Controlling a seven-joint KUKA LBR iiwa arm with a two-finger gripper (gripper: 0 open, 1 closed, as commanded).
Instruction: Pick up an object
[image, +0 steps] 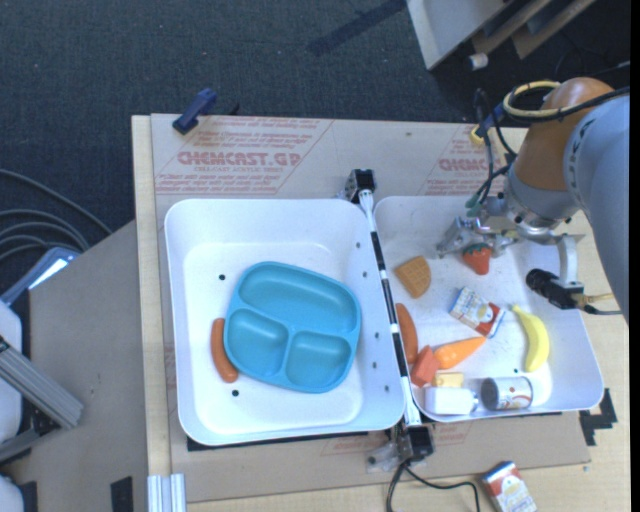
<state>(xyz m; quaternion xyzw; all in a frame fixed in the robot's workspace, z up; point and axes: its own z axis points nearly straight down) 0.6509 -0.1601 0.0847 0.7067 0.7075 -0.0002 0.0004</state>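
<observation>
My gripper (470, 236) hangs over the far part of the right bin (575, 385), on the grey arm with its orange band. A small red object (478, 261) lies right beneath it, touching or nearly touching it; whether it is gripped is unclear. Further objects lie in the right bin: a tan bread slice (412, 275), a small carton (475, 311), a yellow banana (535, 339), an orange carrot (457, 352), a sausage (407, 333), a can (506, 392) on its side and a white block (449, 397).
The left bin (190, 260) holds a blue divided plate (291, 326) with a second sausage (222, 351) by its left edge. A black clip rail (381, 275) separates the bins. A small carton (503, 486) lies on the bench in front.
</observation>
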